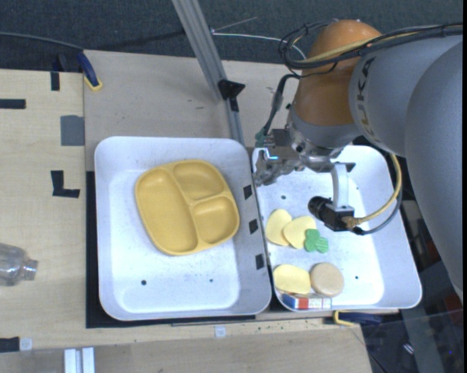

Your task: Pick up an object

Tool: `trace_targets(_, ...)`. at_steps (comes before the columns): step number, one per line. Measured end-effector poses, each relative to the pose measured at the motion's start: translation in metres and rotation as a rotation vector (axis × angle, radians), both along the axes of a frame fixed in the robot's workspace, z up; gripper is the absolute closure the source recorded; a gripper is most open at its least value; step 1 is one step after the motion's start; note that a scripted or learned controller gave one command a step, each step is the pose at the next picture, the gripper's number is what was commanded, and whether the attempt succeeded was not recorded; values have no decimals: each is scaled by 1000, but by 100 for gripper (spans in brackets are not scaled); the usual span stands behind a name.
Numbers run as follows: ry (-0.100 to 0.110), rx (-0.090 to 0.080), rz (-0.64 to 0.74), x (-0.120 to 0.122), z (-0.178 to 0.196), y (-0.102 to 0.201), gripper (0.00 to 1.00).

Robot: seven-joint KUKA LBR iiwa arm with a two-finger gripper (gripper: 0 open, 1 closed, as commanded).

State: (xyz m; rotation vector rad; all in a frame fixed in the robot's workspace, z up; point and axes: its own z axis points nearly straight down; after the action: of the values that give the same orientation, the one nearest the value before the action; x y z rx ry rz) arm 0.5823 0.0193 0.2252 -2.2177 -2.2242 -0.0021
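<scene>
**Camera view.** From above the bench, we are watching the grey KUKA arm reaching in from the right. Its two-finger gripper (266,169) is hanging low over the upper left corner of the right-hand shallow white bin (377,274), just beside the wall shared with the left-hand shallow white bin (101,208). We are unable to tell whether the gripper is wide or narrow, and we are seeing nothing in its hold.

The things to pick are lying nearer the camera, apart from the gripper. Two pale yellow round slices (289,229) are overlapping each other, and a small green leafy plastic piece (317,242) is touching the right one. Nearer the bin's front wall, a yellow rounded block (292,279) is touching a tan round disc (327,279). All of them are crowding the bin's left half, so we are judging that the gripper is working this side because the pickings are here.

In the left bin a mustard-yellow three-compartment plastic plate (188,206) is lying flat and alone. It is broad and shallow, and we are judging it a poor fit for a two-finger grasp. A clear plastic bottle (6,263) is lying on the bench, well apart from both bins.
</scene>
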Motion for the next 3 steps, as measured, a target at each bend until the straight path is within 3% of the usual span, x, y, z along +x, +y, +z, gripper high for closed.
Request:
trace_targets(1,9,-3,-5,-48,-39,-17,100)
trace_targets(2,3,-1,-1,-40,-37,-19,100)
trace_targets(3,4,-2,-3,-52,-37,-20,100)
